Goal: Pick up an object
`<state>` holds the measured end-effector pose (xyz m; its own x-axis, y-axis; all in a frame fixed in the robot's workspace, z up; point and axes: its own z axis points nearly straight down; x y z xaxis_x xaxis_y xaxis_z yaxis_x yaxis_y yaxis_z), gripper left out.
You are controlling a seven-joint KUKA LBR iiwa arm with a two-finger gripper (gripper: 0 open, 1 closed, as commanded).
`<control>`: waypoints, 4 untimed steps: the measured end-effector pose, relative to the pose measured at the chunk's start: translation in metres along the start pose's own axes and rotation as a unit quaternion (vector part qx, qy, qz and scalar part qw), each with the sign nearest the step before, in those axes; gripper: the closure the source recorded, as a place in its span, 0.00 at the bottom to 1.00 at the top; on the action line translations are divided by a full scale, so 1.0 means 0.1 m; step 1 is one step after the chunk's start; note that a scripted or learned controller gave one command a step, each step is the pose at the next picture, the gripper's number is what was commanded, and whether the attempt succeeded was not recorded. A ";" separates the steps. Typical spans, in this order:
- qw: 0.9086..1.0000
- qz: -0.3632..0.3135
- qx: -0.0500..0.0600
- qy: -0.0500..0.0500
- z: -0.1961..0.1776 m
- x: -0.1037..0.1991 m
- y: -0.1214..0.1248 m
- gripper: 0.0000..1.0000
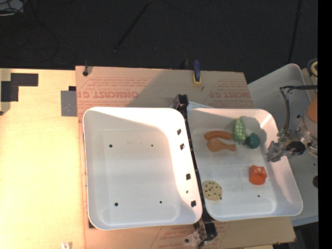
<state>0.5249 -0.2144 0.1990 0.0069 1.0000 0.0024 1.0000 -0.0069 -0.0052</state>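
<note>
While nothing sits between its fingers, the gripper (273, 153) stands at the right rim of the right bin (282, 204); whether the fingers are apart or together cannot be told at this size. Judged from that, the pick is not yet done: choosing an object, closing on it and lifting all remain.

Contents, right bin:
- Red block (258, 175): squat, boxy, matte orange-red, probably hard plastic. Nearest the gripper, just below and left of it, apart from the other items.
- Teal lump (253, 140): small, rounded, dark blue-green. Touches the green piece.
- Green piece (239, 129): elongated, knobbly surface, pale green, like a toy vegetable.
- Orange piece (218, 135): slim, curved, smooth.
- Drumstick (221, 146): tan, bulbous at one end and tapering, smooth; lies just below the orange piece, about touching it.
- Cookie (211, 190): flat disc, pale with dark specks, near the divider at the bin's lower left, well apart from the rest.

Left bin (93, 139): shallow, white, smooth moulded plastic with rounded corners and small dark holes in its floor.

Both bins rest on brown cardboard (135, 90) printed in red, laid over a pale wooden bench (36, 165).

The red block looks the likeliest target, being isolated and close.
</note>
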 end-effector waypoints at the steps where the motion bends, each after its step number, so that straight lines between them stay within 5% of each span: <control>1: 1.000 0.000 0.000 0.000 -0.09 -0.01 0.00 1.00; 4: 1.000 -0.003 0.001 0.001 -0.38 -0.04 -0.01 1.00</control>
<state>0.5245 -0.2186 0.2366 0.0015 1.0000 0.0043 1.0000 -0.0015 -0.0078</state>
